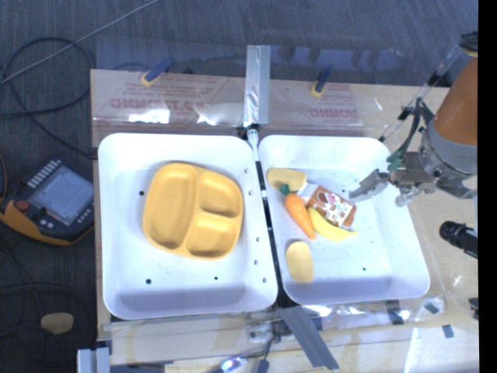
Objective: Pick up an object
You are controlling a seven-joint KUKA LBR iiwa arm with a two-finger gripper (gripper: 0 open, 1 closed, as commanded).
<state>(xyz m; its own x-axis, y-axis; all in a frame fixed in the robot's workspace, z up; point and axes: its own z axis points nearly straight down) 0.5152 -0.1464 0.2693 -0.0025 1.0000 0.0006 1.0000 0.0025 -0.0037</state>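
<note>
The desk (109, 103) carries two shallow white bins side by side. The left bin (116, 208) holds a yellow divided tray (192, 210), lying flat near the bin's middle with its three compartments facing up.

The right bin (388, 263) holds a small cluster of toy foods in its left half. A pale yellow piece with a green spot (285, 179) lies at about 10 o'clock from the bin's centre, close to the divider between the bins. Just below it an orange carrot (299, 214) lies slanted, its thick end toward 11 o'clock and its tip toward 5 o'clock. Touching the carrot on its 3 o'clock side is a small brown printed packet (332, 207), which rests on top of a yellow banana-like piece (335, 231). A pale yellow oval piece (300, 260) lies apart from these at about 7 o'clock from the bin's centre.

The arm comes in from 3 o'clock, its orange band (460, 103) above the bin's right rim. The tool (382, 186) hangs over the right part of the right bin, at 3 o'clock from the packet and clear of it. One grey finger (365, 189) points toward the packet; a second finger (405, 199) shows further right. They stand wide apart with nothing between them.

A teach pendant (48, 200) lies on the floor at 9 o'clock from the left bin.
</note>
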